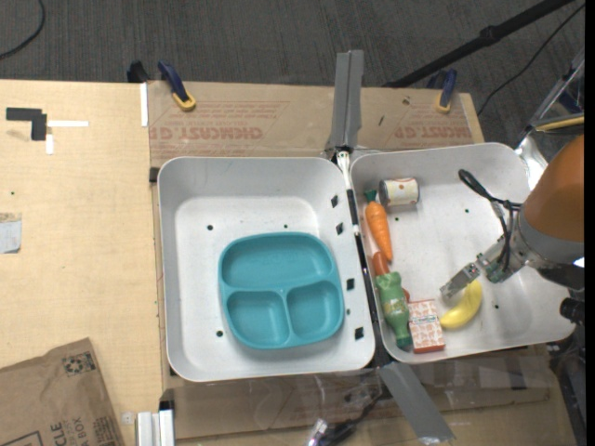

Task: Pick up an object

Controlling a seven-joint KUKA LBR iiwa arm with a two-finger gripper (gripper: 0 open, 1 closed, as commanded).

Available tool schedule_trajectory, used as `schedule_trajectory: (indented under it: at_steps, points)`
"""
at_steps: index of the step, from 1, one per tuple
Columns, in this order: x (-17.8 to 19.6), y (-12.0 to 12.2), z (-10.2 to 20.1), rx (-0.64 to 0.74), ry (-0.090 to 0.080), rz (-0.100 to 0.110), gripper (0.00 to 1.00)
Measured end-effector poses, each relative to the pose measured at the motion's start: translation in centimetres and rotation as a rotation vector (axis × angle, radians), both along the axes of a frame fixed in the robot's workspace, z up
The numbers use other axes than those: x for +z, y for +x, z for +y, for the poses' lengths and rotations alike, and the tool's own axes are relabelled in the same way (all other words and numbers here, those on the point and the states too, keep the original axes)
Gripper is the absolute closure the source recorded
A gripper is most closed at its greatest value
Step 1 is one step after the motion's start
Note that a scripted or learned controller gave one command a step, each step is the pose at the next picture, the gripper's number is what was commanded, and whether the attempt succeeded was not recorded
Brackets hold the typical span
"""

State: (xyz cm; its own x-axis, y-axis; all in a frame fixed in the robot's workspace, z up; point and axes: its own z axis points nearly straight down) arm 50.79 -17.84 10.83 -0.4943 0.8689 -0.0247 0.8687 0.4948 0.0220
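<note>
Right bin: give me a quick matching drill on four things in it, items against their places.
Items:
1. carrot
2. banana
3. can
4. small box

Places:
A. near front edge, beside the green item
B. far end of the bin, lying on its side
C. along the left wall, below the can
D. right at the claw

Pairs: 1-C, 2-D, 3-B, 4-A

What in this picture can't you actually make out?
- Gripper in the camera view: too small and blurred to tell whether it touches the banana.
- Small can: label too small to read.
- Green bottle and little box: print too small to read.
- Arm: cut off by the right edge.
</note>
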Motion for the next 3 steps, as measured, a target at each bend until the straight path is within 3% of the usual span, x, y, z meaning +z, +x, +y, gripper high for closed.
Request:
schedule_trajectory:
  at_steps: [1,2,3]
  points:
    - [-0.1,0.6,0.5,0.012,-0.001,-0.001,0.00]
    - [-0.2,2.1,0.7,0.229,-0.004,0.007,0.00]
    - [0.0,0.1,-0.8,0.259,-0.002,-0.008,0.00]
